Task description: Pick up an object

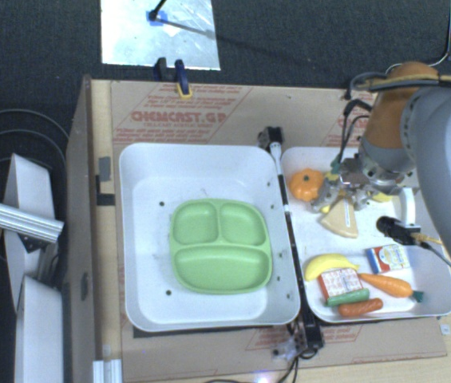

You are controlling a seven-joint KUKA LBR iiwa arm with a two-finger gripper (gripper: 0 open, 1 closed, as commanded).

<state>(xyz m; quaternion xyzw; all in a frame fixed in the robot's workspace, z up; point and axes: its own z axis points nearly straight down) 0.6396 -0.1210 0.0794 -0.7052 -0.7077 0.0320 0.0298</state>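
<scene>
Arm's down in the right bin [441, 298], hand [338, 199] low between the orange fruit [306, 183] and the cheese wedge [342, 219], touching or nearly touching the wedge's top, so that's likely the target. Can't tell the hand's state from here.

Toys look like smooth moulded plastic: banana [326, 265], carrot [390, 285], small printed boxes [387, 257]. All of it is clustered right. Left bin [141, 214] holds a green divided tray [221, 244], glossy with rounded corners.

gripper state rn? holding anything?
Gripper: low in the right bin, over the cheese wedge beside the orange. Cannot be told whether it holds anything.
</scene>
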